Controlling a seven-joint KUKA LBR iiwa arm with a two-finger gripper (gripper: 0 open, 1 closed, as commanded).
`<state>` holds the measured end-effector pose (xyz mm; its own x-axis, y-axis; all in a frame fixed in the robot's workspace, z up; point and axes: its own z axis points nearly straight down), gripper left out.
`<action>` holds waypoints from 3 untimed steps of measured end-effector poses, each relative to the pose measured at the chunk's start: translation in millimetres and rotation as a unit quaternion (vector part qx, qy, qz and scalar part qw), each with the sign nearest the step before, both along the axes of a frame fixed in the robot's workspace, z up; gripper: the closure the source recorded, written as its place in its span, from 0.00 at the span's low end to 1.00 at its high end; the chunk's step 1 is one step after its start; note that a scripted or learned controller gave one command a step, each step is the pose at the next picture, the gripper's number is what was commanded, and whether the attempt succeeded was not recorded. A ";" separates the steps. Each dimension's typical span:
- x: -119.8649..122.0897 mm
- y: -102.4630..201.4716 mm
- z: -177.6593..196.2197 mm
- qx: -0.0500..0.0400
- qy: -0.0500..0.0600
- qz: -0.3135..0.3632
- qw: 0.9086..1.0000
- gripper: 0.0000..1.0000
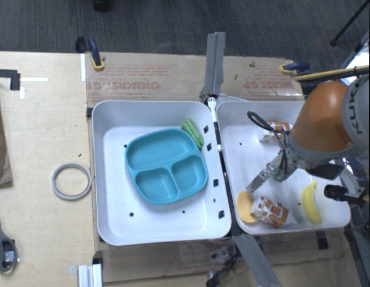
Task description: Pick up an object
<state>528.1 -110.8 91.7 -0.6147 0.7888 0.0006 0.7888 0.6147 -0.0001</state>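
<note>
The gripper (pixel 265 180) is hanging low inside the right bin (pixel 244 133), near the middle of its floor, with the grey arm (pixel 319 124) and its orange band reaching in from the right. I cannot tell whether the gripper is spread or pressed together, because the wrist is covering part of it, and no object is showing clearly inside it.

Just below the gripper, toward the near wall of the bin, an orange and white box (pixel 271 211) is lying flat. A tan round disc (pixel 244 207) is touching the left side of this box, just below and to the left of the gripper's tip. To the right of the gripper and a little lower, a yellow banana (pixel 311 203) is lying near the bin's right end. Above the gripper, near the far wall, a small orange and white packet (pixel 279 127) is sitting beside a black loop (pixel 259 121).

Well apart to the gripper's left, the left bin (pixel 113 220) is holding a blue divided plate (pixel 167 165), and a green item (pixel 193 133) is resting at the plate's upper right edge. Still further left, a grey ring (pixel 72 180) is lying on the bench (pixel 41 130).
</note>
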 end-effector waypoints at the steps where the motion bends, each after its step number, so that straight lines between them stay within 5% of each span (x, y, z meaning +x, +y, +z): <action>1: -29.1 -65.6 84.3 -0.001 -0.001 -0.045 0.999 0.00; 2: -24.0 -87.5 63.5 0.000 0.000 -0.118 0.993 0.00; 3: -49.4 -103.9 -1.6 0.004 0.004 -0.350 0.937 0.00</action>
<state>478.7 -214.7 90.2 0.0536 0.9985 0.0118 0.9985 -0.0535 -0.0059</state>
